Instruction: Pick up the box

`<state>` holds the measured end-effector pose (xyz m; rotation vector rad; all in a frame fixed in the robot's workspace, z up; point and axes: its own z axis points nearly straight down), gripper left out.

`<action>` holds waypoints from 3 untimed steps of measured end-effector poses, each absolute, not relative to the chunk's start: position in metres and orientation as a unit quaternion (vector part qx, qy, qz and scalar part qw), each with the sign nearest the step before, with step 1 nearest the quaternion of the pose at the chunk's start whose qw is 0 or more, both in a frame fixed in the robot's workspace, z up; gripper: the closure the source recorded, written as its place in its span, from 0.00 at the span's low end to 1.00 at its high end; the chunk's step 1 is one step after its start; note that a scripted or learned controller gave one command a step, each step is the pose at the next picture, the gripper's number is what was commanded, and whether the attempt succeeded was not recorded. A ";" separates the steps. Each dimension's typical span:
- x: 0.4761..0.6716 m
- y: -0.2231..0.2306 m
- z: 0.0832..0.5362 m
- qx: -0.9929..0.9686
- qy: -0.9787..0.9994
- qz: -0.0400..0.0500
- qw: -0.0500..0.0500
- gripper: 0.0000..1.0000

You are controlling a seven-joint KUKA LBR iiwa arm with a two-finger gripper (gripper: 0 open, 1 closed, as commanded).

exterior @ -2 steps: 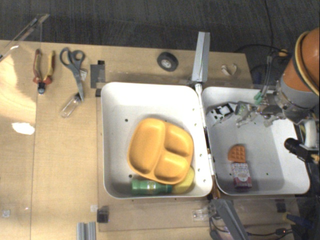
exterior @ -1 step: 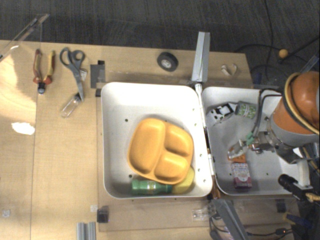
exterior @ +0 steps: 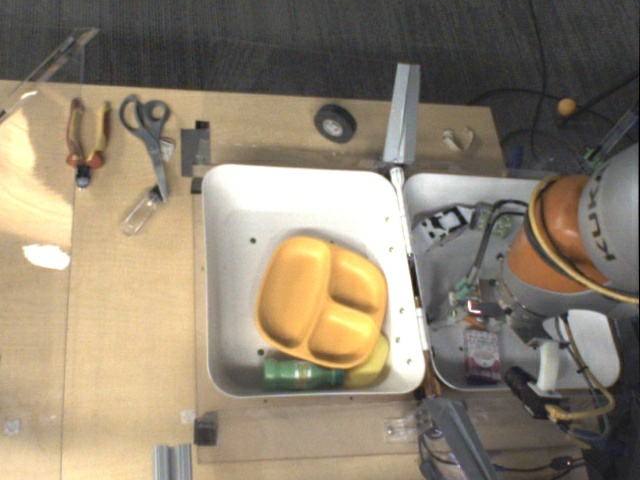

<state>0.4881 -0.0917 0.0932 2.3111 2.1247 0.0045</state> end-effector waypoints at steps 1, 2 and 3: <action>0.490 -0.092 0.104 0.736 0.677 0.003 0.004 1.00; 0.490 -0.092 0.104 0.736 0.677 0.003 0.003 0.00; 0.491 -0.105 0.090 0.711 0.703 0.005 0.004 0.00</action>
